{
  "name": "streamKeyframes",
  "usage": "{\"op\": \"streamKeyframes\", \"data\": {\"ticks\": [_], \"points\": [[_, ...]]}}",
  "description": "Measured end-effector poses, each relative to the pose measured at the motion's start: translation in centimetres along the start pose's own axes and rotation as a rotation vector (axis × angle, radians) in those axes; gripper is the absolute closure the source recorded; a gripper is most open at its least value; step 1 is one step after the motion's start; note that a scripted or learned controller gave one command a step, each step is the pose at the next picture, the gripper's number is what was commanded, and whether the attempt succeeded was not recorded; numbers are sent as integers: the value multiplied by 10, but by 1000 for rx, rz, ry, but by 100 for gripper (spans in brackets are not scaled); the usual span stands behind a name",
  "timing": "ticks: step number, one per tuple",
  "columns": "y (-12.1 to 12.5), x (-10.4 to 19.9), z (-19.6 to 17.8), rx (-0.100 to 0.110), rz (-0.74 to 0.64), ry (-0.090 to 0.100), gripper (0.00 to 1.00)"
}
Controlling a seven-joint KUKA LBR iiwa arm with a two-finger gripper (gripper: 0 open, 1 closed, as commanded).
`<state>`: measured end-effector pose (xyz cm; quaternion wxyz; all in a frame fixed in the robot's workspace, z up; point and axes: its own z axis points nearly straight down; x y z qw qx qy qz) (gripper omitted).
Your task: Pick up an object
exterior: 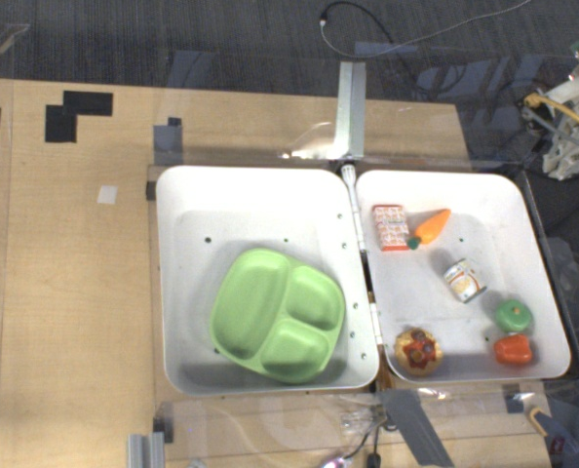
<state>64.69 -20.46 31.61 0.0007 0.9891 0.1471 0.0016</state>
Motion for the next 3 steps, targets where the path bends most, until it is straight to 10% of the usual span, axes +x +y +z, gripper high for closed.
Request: {"op": "streamKeyframes", "data": {"ticks": [3], "points": [[-17,21,-28,1,88,1,100]]}}
